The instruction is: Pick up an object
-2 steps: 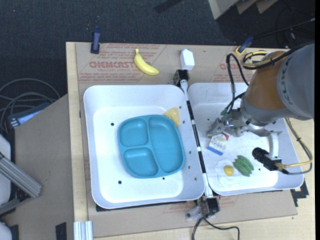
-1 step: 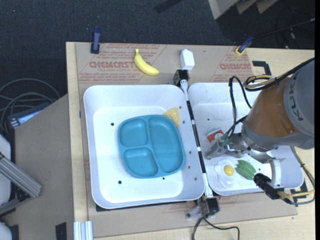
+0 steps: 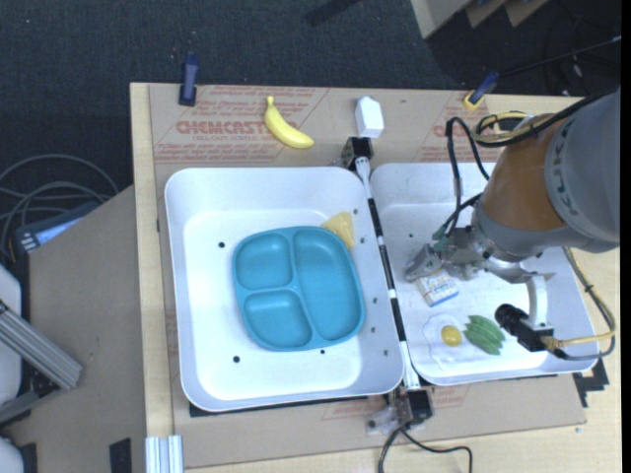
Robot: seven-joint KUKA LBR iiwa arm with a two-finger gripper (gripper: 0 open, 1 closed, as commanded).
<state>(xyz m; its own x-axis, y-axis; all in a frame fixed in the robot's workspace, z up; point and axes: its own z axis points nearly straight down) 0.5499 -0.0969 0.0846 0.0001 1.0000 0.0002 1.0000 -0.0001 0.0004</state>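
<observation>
The arm (image 3: 552, 180) was seen reaching in from the right side over the right bin (image 3: 414, 190), its grey body and orange band covering the upper right part of that bin. The gripper (image 3: 434, 261) was lowered near the middle of the right bin, just above a small white packet with blue print (image 3: 439, 290). Whether something was held could not be told, because the metal parts were blurred and seen from above.

In the same bin, nearer to the front edge, a small yellow object (image 3: 451, 336) was placed, and just beside it on the right a green leafy object (image 3: 484, 332) was lying. Both were apart from the gripper.

In the left bin (image 3: 197, 205) a blue divided plate (image 3: 296, 287) with three compartments was laid, turned at a slant. A pale yellow piece (image 3: 340, 227) was touching its upper right corner.

Outside the bins, on the brown board (image 3: 227, 126), a yellow banana (image 3: 284, 126) was lying behind the left bin. A white block (image 3: 369, 116) was seen near the place where the two bins meet.
</observation>
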